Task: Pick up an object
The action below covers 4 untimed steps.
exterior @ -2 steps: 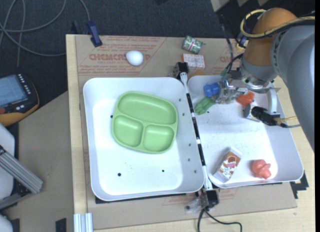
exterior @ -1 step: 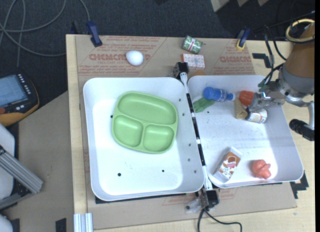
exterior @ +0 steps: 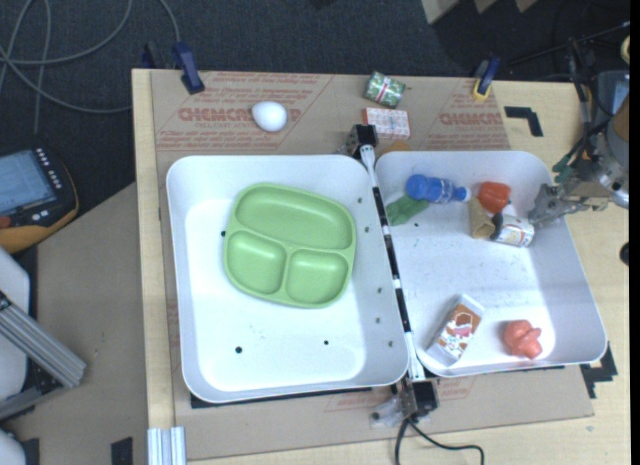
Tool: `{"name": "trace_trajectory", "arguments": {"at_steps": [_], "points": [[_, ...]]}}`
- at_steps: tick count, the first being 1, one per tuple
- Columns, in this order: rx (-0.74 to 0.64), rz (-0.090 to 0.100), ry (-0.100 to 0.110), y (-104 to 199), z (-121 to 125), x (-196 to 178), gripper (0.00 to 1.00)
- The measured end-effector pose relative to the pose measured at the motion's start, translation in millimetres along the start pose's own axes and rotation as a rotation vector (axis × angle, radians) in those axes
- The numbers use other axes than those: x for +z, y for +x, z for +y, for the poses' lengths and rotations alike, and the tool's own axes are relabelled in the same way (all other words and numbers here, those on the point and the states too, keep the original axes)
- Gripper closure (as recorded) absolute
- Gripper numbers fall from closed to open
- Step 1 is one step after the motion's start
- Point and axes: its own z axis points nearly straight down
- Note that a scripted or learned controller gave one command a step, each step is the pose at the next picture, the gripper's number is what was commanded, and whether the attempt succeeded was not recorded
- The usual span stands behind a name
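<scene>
Two white bins sit side by side on a cardboard-covered bench (exterior: 300,113), w/ black clips along the seam between them. Nearest the camera in the right bin (exterior: 560,303): a small carton (exterior: 457,331) w/ red print lying tilted against the front-left corner, and just right of it a red-orange lumpy toy (exterior: 522,338) near the front wall. Farther back, a small brown-and-white bottle (exterior: 503,228) lies on its side, touching or nearly touching a red-orange piece (exterior: 493,195) behind it. Left of those, a blue bottle (exterior: 432,189) lies on its side w/ a green item (exterior: 405,211) angled next to it by the seam. The gripper (exterior: 548,205) hangs at the right bin's far-right wall, just beside the brown-and-white bottle; nothing shows between its fingers, and whether they're spread or closed can't be made out. The left bin (exterior: 200,343) holds a green 3-compartment tray (exterior: 290,245), flat, toward the back. Beyond the bins, on the cardboard: a white egg-like object (exterior: 268,115), a small green can (exterior: 385,89) and a flat packet (exterior: 387,122), plus blue clamps (exterior: 186,67) at the far edge.
</scene>
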Motion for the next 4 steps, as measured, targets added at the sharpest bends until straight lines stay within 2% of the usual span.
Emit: {"name": "trace_trajectory", "arguments": {"at_steps": [1,2,3,4], "points": [[-0.002,0.001,0.000,17.8,80.7,-29.7,1.00],[-0.002,0.001,0.001,17.2,80.3,-29.1,0.00],[-0.001,0.003,0.007,21.5,79.3,109.7,0.00],[-0.004,0.007,0.020,6.0,99.5,119.9,0.00]]}}
